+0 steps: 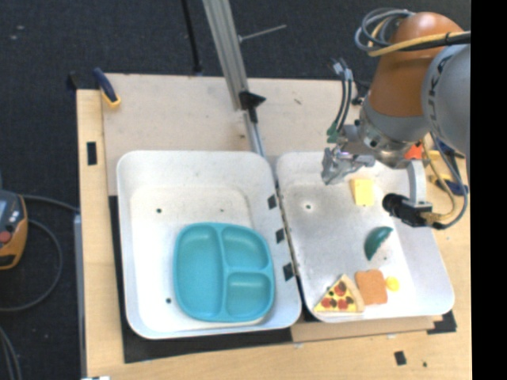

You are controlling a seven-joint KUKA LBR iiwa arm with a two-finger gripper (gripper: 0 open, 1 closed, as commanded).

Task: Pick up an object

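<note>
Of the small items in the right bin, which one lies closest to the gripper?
The pale yellow block, just beside the gripper. The green piece, pizza slice, orange block and small yellow piece lie farther toward the bin's near edge.

Grey arm [451, 85], orange band above wrist, grey cable loops on top, metallic wrist.

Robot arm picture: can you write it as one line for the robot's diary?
phase: reaching | gripper: above right bin, near yellow block | held: nothing seen | left bin: blue tray
</note>
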